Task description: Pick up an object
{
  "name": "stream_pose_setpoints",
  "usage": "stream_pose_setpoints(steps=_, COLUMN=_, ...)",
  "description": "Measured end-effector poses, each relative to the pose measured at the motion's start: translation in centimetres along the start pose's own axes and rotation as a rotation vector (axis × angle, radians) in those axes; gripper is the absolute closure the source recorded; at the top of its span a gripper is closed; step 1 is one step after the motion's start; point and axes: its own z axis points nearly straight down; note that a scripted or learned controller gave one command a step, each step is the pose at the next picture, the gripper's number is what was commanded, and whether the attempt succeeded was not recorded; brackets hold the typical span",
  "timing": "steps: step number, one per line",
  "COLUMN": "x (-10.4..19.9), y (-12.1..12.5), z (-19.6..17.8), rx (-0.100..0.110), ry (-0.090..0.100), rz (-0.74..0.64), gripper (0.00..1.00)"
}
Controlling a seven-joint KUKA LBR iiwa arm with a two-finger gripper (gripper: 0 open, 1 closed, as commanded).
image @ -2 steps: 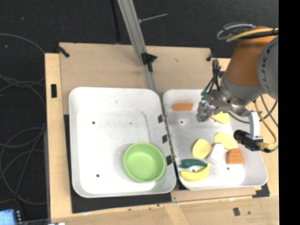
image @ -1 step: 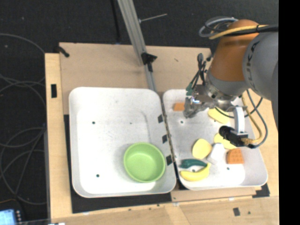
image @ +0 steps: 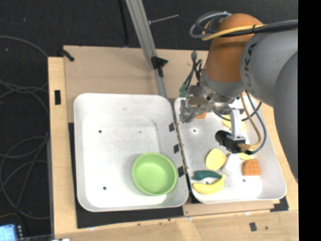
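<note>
My gripper [image: 187, 112] hangs low over the far left corner of the right bin [image: 268, 192], close to the divider between the two bins. A small orange piece [image: 200, 116] peeks out just to its right, partly hidden by the wrist. Nearer the front of that bin lie a pale yellow round object [image: 215, 159], a teal object [image: 206, 175] resting on a yellow curved one [image: 209, 187], and an orange block [image: 251, 167]. A green bowl [image: 154, 173] sits in the left bin [image: 100, 134] at its front right.
The grey arm with its orange band [image: 228, 54] covers the far right of the right bin. A slanted metal rail [image: 145, 39] rises behind the bins. Brown board surrounds both bins.
</note>
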Motion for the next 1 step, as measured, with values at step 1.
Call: stream_pose_setpoints(steps=1, x=5.05, y=1.49, z=0.51, rx=0.001, ry=-0.001, rz=0.001, gripper=1.00)
